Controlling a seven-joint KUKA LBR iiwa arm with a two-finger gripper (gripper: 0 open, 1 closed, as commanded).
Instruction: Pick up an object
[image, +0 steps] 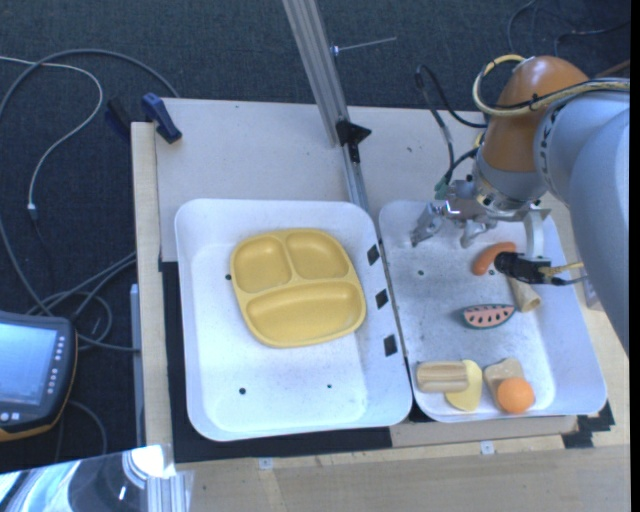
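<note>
Orange ball (515, 396) lies at right bin (440, 300) front edge; watermelon slice (488, 316) sits mid-bin; pincer (447, 226) hovers near back corner, released, well apart from both.

Yellow tray (298, 288), white bins (290, 405)

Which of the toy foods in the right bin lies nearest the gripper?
The orange sausage-shaped piece, just below the gripper. The watermelon slice sits lower, and the orange ball lies at the bin's near edge.
</note>
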